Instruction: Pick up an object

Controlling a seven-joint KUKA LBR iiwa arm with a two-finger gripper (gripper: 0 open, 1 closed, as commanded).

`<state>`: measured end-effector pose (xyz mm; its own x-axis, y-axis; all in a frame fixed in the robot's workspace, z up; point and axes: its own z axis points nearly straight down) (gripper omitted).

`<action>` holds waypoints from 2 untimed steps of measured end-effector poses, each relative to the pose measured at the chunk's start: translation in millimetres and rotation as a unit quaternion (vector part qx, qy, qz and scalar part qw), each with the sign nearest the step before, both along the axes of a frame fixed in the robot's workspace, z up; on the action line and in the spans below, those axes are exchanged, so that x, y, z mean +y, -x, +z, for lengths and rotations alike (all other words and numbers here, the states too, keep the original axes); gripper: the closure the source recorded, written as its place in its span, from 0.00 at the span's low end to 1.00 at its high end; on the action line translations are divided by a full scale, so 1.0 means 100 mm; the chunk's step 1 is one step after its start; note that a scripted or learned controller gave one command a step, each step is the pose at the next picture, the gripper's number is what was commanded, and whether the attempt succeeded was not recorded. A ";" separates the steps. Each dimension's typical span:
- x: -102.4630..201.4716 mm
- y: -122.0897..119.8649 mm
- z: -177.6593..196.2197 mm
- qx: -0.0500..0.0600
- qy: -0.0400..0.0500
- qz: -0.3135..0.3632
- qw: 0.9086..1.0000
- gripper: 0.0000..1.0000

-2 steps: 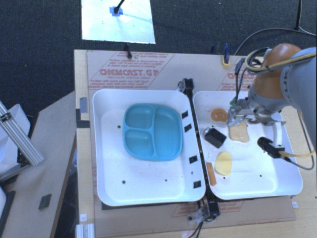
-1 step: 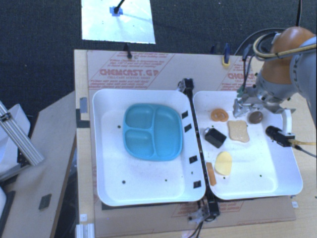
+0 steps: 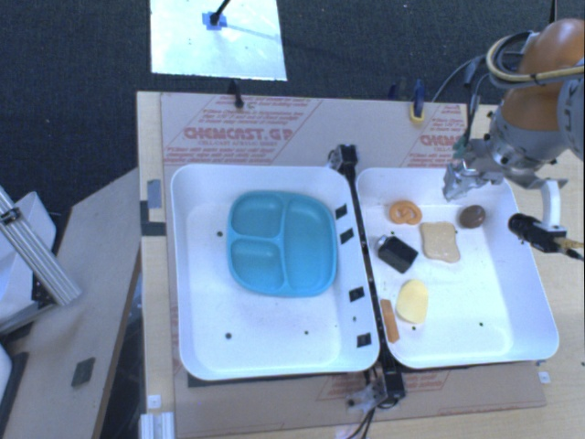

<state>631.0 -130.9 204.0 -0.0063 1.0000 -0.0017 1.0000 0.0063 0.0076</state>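
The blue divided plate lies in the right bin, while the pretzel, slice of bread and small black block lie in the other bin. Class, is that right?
Not quite. The camera view shows the blue divided plate in the left bin. The pretzel, slice of bread and small black block lie in the other bin, the right bin.

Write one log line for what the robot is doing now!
stage: approach | gripper: above right bin back edge, holding nothing seen | nearest: brown ball, pretzel
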 end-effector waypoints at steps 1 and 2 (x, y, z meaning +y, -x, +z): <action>0.50 0.03 0.14 0.002 -0.001 0.001 1.000 1.00; 0.95 0.03 0.22 0.003 -0.001 0.001 1.000 1.00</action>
<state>627.5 -36.1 226.0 -0.0092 1.0000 0.0007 1.0000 0.0092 0.0023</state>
